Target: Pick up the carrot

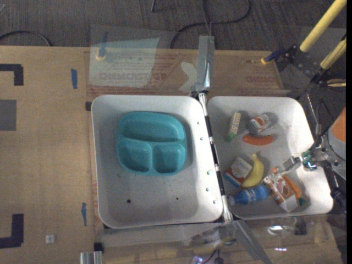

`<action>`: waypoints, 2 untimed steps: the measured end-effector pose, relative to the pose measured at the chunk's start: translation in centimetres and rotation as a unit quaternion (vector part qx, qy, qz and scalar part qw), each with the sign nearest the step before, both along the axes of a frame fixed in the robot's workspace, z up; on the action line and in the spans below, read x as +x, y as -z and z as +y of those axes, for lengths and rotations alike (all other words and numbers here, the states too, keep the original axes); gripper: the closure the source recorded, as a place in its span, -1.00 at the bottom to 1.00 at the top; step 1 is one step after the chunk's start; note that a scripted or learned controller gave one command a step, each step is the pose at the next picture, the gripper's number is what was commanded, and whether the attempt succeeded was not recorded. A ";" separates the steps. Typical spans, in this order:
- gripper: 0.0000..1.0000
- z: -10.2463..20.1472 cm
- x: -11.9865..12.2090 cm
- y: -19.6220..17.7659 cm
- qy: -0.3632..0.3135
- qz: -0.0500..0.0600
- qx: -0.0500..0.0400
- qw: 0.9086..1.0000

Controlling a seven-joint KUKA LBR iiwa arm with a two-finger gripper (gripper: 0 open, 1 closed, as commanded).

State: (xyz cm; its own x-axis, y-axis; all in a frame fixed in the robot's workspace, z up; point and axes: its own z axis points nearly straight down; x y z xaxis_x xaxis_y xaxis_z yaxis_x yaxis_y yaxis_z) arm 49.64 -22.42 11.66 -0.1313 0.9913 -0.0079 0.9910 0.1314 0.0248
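Gripper (pixel 300 161), finger state unreadable, sits at bin edge; you risk snagging the can (pixel 259 124) touching the carrot (pixel 258 139).

A tan bench (pixel 44 164) carries black tape marks (pixel 12 73) and blue tape bits (pixel 73 78). Beyond it lies grey carpet (pixel 82 7) with black cables (pixel 225 4). Yellow poles (pixel 324 18) stand at right. Light is dim.

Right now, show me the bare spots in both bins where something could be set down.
Left bin: bare floor below the teal divided plate, along the near wall. Right bin: an open patch right of the carrot and above the gripper. Crowded: the near end, where banana, blue bottle and cartons touch.
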 end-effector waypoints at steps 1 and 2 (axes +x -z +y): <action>-1.00 0.8 0.4 2.6 0.039 0.007 0.007 0.999; -1.00 1.2 6.4 2.7 0.106 0.009 0.010 0.994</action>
